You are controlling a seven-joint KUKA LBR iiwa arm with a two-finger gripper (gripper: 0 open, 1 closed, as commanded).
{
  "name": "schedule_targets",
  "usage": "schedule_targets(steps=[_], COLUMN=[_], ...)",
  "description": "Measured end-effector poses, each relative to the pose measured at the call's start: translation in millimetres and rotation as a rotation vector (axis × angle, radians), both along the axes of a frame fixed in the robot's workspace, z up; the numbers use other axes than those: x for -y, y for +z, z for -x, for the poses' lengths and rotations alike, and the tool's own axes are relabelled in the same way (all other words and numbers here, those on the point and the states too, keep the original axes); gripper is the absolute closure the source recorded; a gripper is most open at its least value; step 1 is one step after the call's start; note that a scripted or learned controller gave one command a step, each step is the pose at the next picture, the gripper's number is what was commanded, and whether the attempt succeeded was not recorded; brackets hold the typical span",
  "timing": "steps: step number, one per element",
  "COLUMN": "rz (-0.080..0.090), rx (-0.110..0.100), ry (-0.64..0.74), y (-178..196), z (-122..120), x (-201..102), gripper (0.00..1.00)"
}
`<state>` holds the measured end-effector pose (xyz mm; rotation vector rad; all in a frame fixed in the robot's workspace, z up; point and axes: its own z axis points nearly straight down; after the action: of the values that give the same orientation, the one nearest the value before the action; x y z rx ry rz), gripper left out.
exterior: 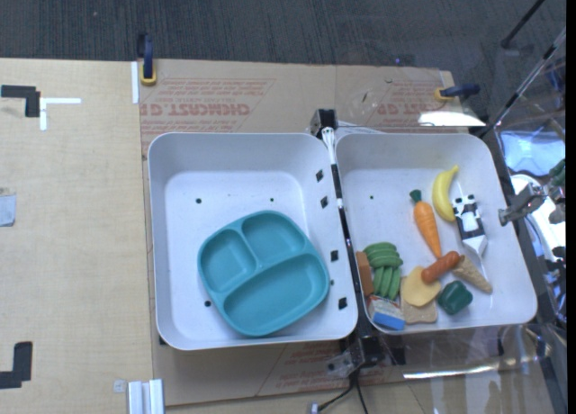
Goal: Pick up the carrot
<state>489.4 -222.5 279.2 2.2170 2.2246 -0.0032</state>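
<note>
Carrot [427, 227] lying in the right bin [504, 178] beside the banana [444, 193], teal plate [263, 271] sitting in the left bin [171, 223], jaws' state impossible to tell.

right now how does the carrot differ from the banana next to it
The orange toy carrot with a green top is straight and tapers to a point; the yellow toy banana is curved and blunt. The carrot lies lower in the right white bin and looks longer; the banana sits nearer the back wall. The carrot's tip reaches the pile of other food. Both are toy foods lying flat, close together, in the same bin.
</note>
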Motion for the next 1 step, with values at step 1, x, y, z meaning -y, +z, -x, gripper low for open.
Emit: schedule_targets(steps=[1], rz=[-0.003], rx=[-0.002], ry=[-0.046], y=[-159.6], z=[11.6], x=[-25.3], gripper=[0.0])
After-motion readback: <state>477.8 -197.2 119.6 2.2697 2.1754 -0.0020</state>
